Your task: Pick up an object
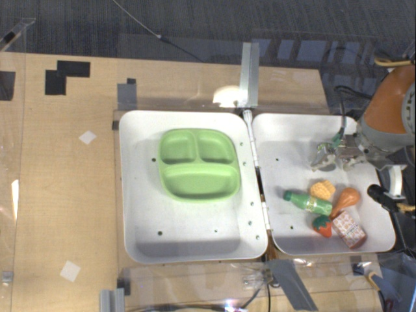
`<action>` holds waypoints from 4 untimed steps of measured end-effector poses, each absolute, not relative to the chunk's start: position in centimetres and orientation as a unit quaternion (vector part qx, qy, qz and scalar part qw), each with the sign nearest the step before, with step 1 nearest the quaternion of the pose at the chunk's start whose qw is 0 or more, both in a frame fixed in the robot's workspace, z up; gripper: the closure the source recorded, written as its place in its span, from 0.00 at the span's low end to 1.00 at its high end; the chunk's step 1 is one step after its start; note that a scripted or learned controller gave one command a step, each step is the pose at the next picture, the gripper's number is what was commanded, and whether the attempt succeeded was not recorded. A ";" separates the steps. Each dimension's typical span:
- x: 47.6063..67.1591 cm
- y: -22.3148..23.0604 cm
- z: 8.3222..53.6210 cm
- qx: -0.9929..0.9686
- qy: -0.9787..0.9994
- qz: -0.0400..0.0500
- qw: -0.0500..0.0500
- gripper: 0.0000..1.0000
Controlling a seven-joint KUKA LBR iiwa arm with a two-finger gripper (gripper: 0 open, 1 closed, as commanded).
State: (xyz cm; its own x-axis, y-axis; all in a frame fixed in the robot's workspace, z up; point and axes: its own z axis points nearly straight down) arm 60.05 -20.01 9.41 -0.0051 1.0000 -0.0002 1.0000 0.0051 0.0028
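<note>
The arm (390,109) reaches in from the right over the right bin (286,142). Its gripper (327,159) hangs low above the bin's upper part, fingers spread apart with nothing between them. The objects lie nearer the front of that bin, apart from the gripper: a green bottle (307,202), a yellow corn piece (322,190) touching it, an orange carrot (346,200), a red-and-green item (322,226) and a small red carton (348,229). A green divided plate (197,163) sits in the left bin (140,174)
</note>
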 end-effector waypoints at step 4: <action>65.3 -13.2 14.0 0.705 0.709 0.001 0.001 1.00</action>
State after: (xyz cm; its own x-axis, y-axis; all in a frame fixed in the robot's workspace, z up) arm 65.32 -13.17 14.01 -0.0065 1.0000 0.0001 1.0000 0.0065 0.0019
